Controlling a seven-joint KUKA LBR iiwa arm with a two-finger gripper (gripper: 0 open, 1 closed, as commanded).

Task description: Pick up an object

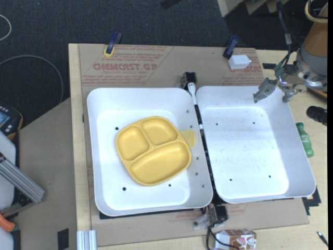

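Observation:
A yellow divided plate [152, 150] with three compartments lies flat in the left bin [104, 108], near its middle. A small flat yellow piece [188, 137] pokes out from under the plate's right edge. My gripper [274, 92] hangs over the far right corner of the right bin [281, 155], well away from the plate. Its two fingers [261, 92] are spread open with nothing between them.
A green object [305, 139] lies on the bench just outside the right bin's right wall. A white block [239, 62] and two blue clamps [112, 43] sit along the board's far edge. Cables and small hardware run between the bins [191, 85].

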